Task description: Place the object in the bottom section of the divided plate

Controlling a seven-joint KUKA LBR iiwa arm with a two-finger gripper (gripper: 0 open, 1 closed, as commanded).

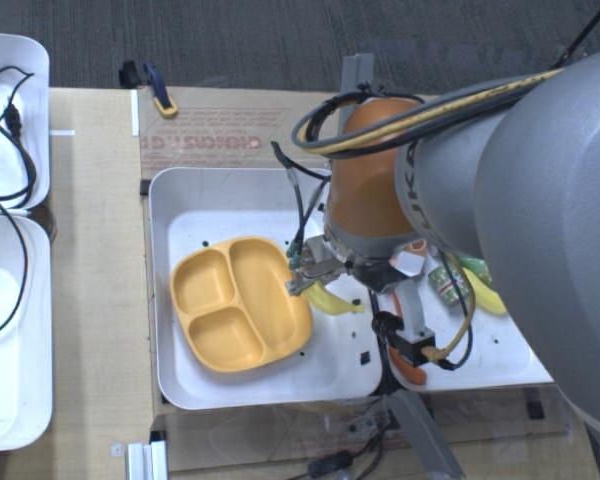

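Arm is hiding much of the right-hand bin

The grey arm [540, 198] and its orange band [375, 173] are covering the bin [220, 203] behind them; the gripper [310, 273] is sitting under the wrist, its fingers too small to read. A yellow object [332, 301] is peeking out just below it, partly covered. A green-and-yellow item [470, 283] is showing only in part.

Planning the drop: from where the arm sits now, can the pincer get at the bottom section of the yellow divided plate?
Probably yes. The pincer hovers at the right rim of the divided plate, and the bottom section lies open just below-left, with nothing over it. A yellow banana-like piece lies beside the plate.
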